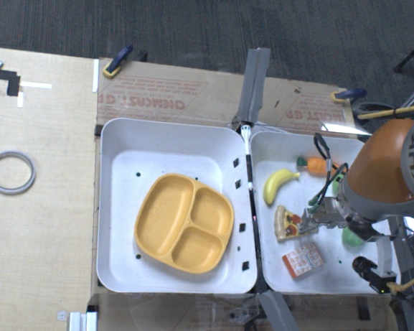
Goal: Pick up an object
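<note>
The right bin (272,281) holds a yellow banana (278,183), a toy pizza slice (285,223), an orange toy (315,165) at the back, a red-and-white packet (302,261) near the front, and a green piece (353,237) partly hidden behind the arm. My gripper (310,219) is low in this bin, right at the pizza slice's right edge and just above the packet. The wrist's orange band (380,165) looms over the bin's right half and hides what lies beneath it.
In the left bin (110,189) lies a yellow divided plate (185,223). A grey divider post (254,86) stands between the bins at the back. A roll of tape (10,172) lies on the bench at far left. Cables hang near the right bin's back.
</note>
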Controlling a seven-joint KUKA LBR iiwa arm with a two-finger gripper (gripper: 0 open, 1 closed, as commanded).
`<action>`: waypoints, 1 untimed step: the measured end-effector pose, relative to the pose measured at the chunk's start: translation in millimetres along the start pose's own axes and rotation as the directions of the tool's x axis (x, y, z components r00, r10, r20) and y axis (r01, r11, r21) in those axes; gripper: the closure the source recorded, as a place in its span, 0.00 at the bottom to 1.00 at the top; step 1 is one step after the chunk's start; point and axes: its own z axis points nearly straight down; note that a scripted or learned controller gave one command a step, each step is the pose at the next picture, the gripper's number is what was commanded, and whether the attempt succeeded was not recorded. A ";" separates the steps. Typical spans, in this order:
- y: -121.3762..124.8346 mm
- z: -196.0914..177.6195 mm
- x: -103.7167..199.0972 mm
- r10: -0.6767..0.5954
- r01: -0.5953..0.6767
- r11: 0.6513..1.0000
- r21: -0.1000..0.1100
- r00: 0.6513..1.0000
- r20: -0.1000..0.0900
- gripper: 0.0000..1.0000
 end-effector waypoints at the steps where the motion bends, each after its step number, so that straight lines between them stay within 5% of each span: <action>1: 49.8 -93.9 40.3 0.391 -0.391 0.920 -0.002 0.920 0.001 1.00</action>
